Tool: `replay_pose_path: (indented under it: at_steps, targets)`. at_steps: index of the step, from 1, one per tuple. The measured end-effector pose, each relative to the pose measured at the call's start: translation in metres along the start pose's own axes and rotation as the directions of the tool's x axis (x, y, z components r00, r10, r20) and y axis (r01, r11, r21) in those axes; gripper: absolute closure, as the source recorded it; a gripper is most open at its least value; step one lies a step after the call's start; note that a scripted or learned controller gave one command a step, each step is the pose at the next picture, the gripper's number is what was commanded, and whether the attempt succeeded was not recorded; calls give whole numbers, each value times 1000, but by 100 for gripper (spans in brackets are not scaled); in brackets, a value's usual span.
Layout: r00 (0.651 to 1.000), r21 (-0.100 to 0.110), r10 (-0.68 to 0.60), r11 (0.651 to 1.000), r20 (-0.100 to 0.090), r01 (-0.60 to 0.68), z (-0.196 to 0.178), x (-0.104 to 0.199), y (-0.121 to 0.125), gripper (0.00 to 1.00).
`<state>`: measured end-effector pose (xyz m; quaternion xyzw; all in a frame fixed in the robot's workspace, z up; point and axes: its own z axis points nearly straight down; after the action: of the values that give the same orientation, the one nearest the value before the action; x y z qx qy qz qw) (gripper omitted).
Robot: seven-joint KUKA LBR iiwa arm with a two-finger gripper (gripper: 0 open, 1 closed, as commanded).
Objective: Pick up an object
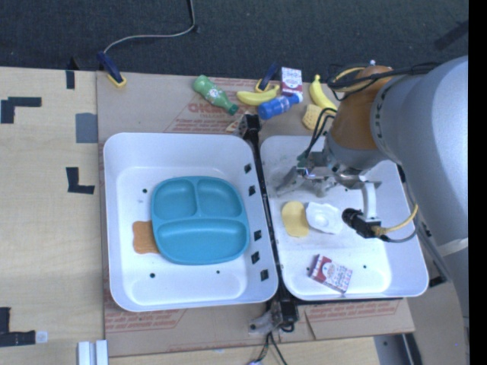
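The gripper (298, 179) hangs over the right bin (403, 280), fingers slightly apart, holding nothing. Nearest in that bin, at five o'clock from it, lies a red-and-white packet (330, 273), its print too small to read. Closer, at six o'clock, sit a yellow lump (294, 218) and a white piece (322, 217). The left bin (122, 204) carries a blue divided plate (201, 220). Beyond, at twelve o'clock, lie bananas (257, 96).

**Objects in the right bin**

A yellow round piece (295, 218) and a white lump (322, 217) lie touching, just below the hand (304, 175). A red-and-white packet (330, 273) lies flat, tilted, farther below.
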<state>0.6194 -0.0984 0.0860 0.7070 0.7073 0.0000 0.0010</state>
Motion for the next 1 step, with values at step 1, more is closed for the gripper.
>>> replay_pose_path:
  at_steps: [1]
  targets:
    - [1000, -1, -1, 1000, -1, 1, 0, -3, 31, 0]
